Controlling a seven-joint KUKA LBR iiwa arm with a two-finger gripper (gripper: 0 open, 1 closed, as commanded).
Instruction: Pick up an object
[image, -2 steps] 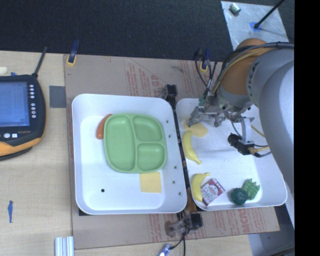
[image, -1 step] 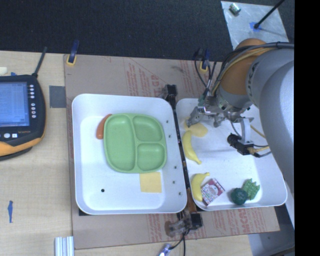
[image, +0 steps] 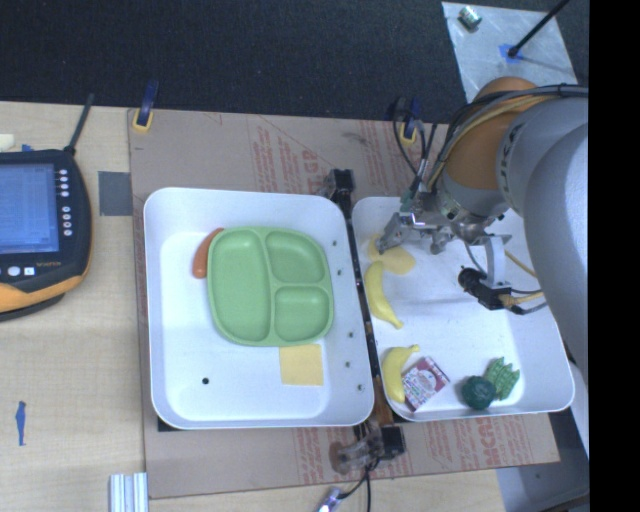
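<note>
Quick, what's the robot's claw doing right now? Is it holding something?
Gripper: low in the right bin, over a pale yellow piece; whether it is open, shut or holding anything cannot be told.

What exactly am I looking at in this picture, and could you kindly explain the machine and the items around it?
One camera looks down at a slant on a bench. The grey arm with the orange band is a robot reaching in from the right; its gripper hangs over the right bin, with nothing visibly held. That bin holds two bananas, a small packet and a green broccoli-like toy. The left bin holds a green divided tray and a yellow square. A control tablet lies far left.
</note>
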